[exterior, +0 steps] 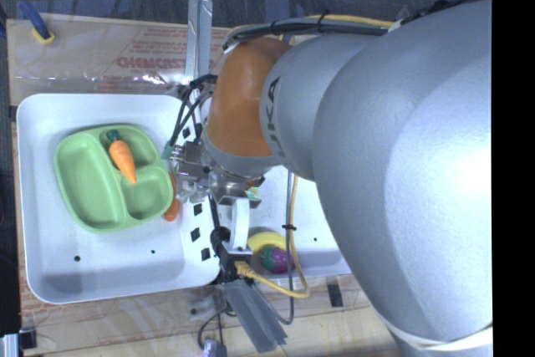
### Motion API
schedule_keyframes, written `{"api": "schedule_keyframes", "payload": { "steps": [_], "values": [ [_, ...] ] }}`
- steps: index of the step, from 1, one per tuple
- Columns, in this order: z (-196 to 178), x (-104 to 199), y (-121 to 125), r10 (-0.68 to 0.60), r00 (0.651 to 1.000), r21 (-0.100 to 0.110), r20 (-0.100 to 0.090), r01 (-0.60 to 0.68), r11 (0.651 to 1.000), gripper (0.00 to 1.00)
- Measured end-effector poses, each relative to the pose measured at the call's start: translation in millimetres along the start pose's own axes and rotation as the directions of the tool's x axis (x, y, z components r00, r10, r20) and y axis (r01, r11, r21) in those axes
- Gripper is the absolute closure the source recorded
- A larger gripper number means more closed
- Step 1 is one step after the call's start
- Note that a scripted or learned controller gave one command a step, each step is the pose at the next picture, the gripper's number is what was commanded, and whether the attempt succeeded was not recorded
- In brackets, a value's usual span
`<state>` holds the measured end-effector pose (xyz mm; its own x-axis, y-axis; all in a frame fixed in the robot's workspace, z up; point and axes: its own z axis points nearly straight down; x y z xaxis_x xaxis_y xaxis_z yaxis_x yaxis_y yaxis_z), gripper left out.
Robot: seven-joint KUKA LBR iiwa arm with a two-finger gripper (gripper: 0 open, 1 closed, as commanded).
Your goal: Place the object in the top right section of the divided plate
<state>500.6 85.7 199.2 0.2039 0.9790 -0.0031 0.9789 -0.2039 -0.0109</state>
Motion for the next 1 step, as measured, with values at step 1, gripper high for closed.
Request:
{"api": "schedule_keyframes", "payload": {
  "steps": [1],
  "values": [
    [8.8,-21.3,32.8,0.404,0.915,-0.004,-0.004,-0.404,0.915,1.00]
  ]
}}
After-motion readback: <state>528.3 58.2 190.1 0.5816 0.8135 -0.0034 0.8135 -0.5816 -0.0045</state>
